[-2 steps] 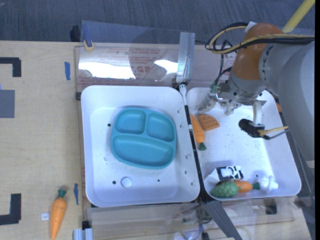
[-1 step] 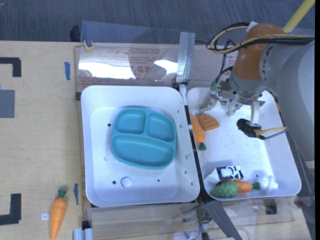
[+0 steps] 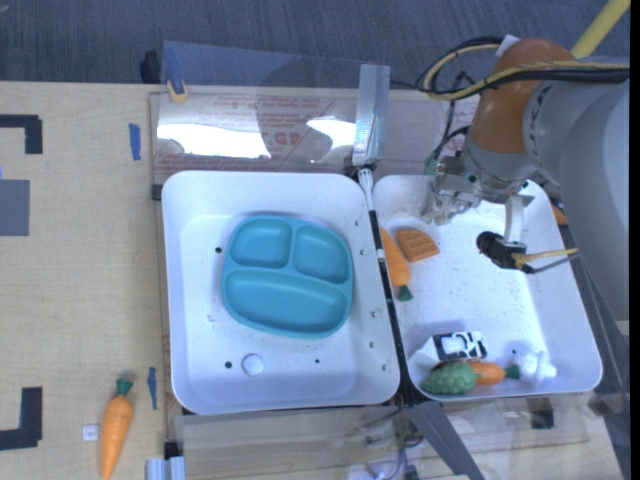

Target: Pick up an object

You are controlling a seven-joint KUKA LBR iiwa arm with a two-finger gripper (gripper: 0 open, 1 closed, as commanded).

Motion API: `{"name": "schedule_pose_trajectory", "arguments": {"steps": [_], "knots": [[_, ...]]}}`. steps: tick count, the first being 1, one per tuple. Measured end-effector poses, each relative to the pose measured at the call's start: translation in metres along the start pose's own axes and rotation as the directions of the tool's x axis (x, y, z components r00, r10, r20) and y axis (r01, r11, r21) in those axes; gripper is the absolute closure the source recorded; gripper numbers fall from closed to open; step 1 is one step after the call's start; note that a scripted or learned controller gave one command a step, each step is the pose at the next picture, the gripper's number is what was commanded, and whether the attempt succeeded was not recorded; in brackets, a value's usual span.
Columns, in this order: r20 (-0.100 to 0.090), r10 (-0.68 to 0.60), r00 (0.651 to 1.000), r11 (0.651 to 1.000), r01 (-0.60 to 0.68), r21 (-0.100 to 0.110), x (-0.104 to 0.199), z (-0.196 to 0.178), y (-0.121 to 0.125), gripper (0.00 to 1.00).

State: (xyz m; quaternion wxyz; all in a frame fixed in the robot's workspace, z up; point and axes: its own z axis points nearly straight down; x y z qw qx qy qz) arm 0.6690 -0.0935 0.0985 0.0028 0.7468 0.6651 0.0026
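Observation:
My gripper [image 3: 440, 206] hangs over the back left part of the right bin [image 3: 560, 313], under the arm's orange band. Just in front of it lies an orange toast-like wedge [image 3: 416, 243], slightly apart from the gripper. A toy carrot [image 3: 395, 263] lies along the bin's left wall beside the wedge. At the bin's front sit a black-and-white block [image 3: 459, 346], a green leafy toy [image 3: 449, 378], a small orange carrot [image 3: 488, 372] and a white piece [image 3: 536, 367]. Nothing shows between the gripper's tips.
The left bin [image 3: 190, 268] holds a blue divided plate [image 3: 288, 276]. Another toy carrot [image 3: 117, 423] lies on the wooden bench at the front left. A black fitting on a yellow cable [image 3: 503, 249] hangs from the arm over the right bin.

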Motion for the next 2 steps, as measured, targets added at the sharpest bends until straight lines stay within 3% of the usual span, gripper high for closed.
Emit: {"name": "schedule_pose_trajectory", "arguments": {"steps": [1, 2], "knots": [[0.0, 0.0, 1.0, 1.0, 0.0, 0.002, 0.0, 0.001, 0.0, 0.0], [0.0, -0.044, 0.999, 0.999, 0.044, 0.009, 0.003, 0.013, -0.003, 0.0]]}}
